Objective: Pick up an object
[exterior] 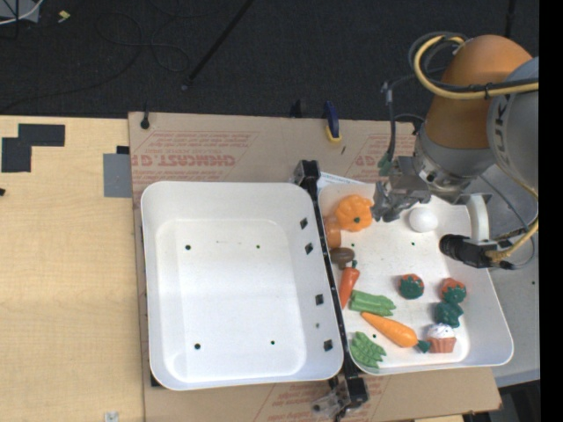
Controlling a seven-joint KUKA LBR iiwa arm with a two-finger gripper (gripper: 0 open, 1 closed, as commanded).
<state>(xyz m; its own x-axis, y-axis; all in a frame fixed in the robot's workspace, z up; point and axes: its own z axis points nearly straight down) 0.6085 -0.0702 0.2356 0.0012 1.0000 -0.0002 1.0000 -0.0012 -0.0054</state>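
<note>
Camera view, bins: we see two shallow white bins side by side on a cardboard sheet, the left bin (167, 236) and the right bin (493, 345), meeting along a black clipped seam (321, 262).
Camera view, arm: we see the grey arm with its orange band (479, 69) coming in from the right, over the right bin's far edge.
Camera view, gripper: the gripper (387, 207) hangs low at the far left part of the right bin, just beside the orange pumpkin (354, 211) and near the white ball (423, 220). We cannot tell how it is set, and we see nothing held in it.
Camera view, edges: the pumpkin sits close to the seam wall; a small brown piece (341, 256) and a red-orange pepper (348, 281) also crowd that wall. A leafy green piece (368, 350) lies at the near rim.
Camera view, open room: we see bare white floor in the middle of the right bin, between the ball and the green-and-red round toy (410, 285).
Camera view, counts: we count one pumpkin, one white ball, one carrot (390, 328), one green pod (372, 303), one cupcake (442, 338), one dark green cluster (448, 312) and one red tomato-like piece (454, 287).
Camera view, pickable objects: all toys lie in the right bin, most along its left and near sides.
</note>
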